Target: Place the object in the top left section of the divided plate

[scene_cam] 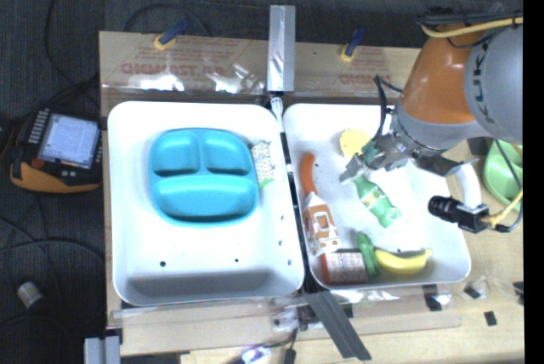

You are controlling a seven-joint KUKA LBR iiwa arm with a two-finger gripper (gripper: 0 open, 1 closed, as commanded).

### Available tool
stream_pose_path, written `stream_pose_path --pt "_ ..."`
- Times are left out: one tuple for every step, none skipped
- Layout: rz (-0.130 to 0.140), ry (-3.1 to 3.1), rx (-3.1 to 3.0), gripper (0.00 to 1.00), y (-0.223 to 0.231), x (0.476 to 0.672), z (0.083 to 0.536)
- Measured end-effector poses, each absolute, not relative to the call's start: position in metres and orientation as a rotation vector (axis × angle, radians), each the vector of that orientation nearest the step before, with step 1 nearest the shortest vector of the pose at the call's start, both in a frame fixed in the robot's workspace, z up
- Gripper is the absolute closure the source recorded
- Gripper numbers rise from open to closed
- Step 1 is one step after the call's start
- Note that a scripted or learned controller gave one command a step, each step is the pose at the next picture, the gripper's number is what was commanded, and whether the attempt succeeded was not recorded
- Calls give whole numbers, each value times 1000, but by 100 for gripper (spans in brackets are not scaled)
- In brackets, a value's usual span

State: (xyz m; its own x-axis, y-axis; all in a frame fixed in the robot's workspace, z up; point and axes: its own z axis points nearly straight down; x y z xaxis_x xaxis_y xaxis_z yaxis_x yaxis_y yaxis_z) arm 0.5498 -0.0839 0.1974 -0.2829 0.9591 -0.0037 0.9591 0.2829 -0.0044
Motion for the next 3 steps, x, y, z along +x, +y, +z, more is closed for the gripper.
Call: stream_pose_path --pt "-9 2515 1881 0 -84 550 197" --pt "-9 2515 1881 0 -84 550 197" --pt "-2 2834 1354 0 -129 506 241"
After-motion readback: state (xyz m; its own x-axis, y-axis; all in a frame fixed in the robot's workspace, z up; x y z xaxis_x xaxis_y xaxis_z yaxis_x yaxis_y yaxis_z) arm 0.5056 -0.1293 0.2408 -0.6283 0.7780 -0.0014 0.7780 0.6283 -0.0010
